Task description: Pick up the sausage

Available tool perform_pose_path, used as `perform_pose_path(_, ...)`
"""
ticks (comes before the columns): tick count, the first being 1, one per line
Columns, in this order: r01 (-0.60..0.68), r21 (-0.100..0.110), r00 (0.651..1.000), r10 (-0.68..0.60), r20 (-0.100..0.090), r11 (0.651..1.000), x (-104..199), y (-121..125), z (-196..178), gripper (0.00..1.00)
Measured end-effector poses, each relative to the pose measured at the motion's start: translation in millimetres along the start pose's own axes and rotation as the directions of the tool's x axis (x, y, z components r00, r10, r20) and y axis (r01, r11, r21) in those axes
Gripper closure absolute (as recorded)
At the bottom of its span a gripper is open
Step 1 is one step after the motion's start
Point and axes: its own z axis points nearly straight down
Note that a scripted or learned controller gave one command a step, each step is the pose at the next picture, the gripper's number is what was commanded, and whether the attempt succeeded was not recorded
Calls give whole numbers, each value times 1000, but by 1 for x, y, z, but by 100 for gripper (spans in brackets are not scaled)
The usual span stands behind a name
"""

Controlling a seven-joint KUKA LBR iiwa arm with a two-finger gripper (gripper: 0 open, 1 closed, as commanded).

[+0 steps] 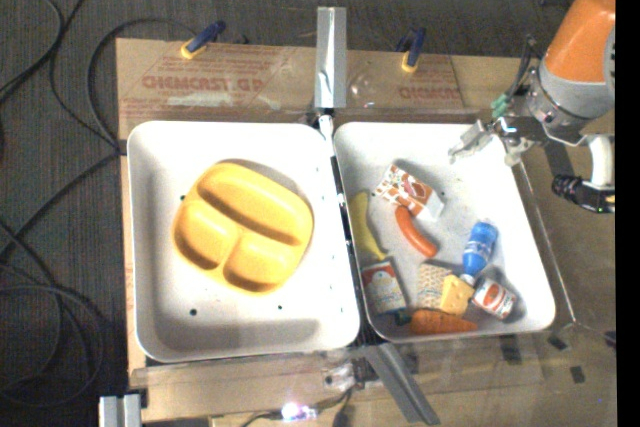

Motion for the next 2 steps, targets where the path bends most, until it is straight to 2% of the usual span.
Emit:
perform_pose_path(1, -162, -18, 987, 162, 2, 987, 18, -42, 86, 0)
perform_pose_path(2, -57, 0, 998, 57, 0, 998, 29, -12, 45, 0)
